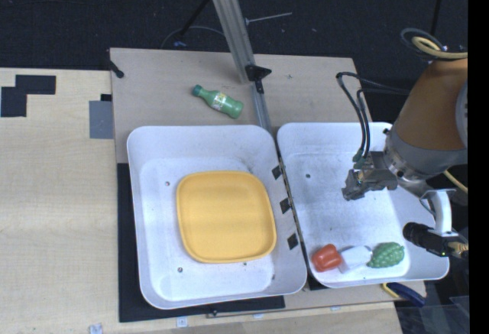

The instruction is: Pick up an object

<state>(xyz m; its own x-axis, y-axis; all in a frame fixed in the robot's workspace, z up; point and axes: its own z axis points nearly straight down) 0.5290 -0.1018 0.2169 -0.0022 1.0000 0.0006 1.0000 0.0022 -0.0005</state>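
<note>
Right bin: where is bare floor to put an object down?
In the right bin, the floor is bare between the left wall and the gripper. The near edge is crowded: red pepper, white piece, green toy.

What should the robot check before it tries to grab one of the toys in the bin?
1. Toys in the right bin: ok, a red toy, a white piece and a green toy lie at its near edge.
2. Hand above a toy: not ok, it hangs over bare bin floor, apart from them.
3. Hand already carrying something: ok, nothing seen in it.
4. Fingers ready to grab: cannot tell.
5. Room around the red toy: not ok, the white piece sits right against it.
6. Other items out of the way: ok, yellow plate is in the left bin, green bottle on the bench.
</note>
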